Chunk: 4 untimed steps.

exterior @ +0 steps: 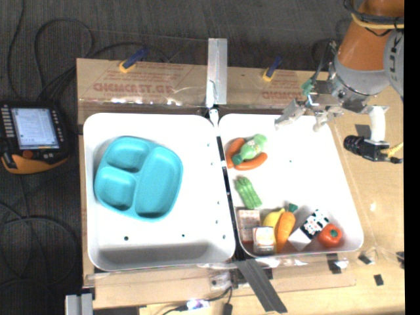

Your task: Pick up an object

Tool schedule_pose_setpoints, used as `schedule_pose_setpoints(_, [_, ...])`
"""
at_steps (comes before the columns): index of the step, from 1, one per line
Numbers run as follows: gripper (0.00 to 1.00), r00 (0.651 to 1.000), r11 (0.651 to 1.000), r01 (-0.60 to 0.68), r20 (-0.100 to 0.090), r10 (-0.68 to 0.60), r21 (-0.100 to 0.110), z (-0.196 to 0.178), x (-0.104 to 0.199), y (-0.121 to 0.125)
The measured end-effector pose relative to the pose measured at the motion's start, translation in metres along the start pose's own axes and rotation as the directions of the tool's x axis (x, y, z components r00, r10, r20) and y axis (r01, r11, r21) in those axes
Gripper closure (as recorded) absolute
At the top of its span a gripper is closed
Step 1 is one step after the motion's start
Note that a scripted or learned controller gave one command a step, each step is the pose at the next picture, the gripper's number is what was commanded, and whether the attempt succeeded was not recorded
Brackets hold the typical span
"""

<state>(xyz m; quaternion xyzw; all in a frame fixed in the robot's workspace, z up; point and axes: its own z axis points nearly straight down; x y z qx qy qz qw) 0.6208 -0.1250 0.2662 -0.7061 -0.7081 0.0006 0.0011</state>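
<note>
Toy foods (pixel 282 225) clustered along right bin's (pixel 328 169) near and left sides

right bin (pixel 341 169) mid bare, toys (pixel 285 225) crowd front

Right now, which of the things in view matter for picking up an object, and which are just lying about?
For the job: gripper; right bin with toy carrot, green vegetable, tomato, hot dog.

Lying about: blue divided plate in left bin; handheld screen; clamps.

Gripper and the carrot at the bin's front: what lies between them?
Camera view: from the gripper to the carrot, just bare floor of the right bin.
</note>
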Motion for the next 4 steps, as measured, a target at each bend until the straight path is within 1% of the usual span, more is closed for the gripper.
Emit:
schedule_pose_setpoints(1, [0.0,0.971,0.971,0.239,0.0,-0.239,-0.002,0.168,0.03,0.003])
schedule_pose_setpoints(2, [1.0,0.971,0.971,0.239,-0.002,-0.239,-0.001,0.16,0.031,0.003])
schedule_pose_setpoints(3, [1.0,0.984,0.984,0.177,0.003,-0.177,-0.002,0.064,0.073,0.042])
schedule_pose_setpoints(4, [1.0,0.996,0.996,0.091,0.0,-0.091,0.0,0.083,0.058,0.031])
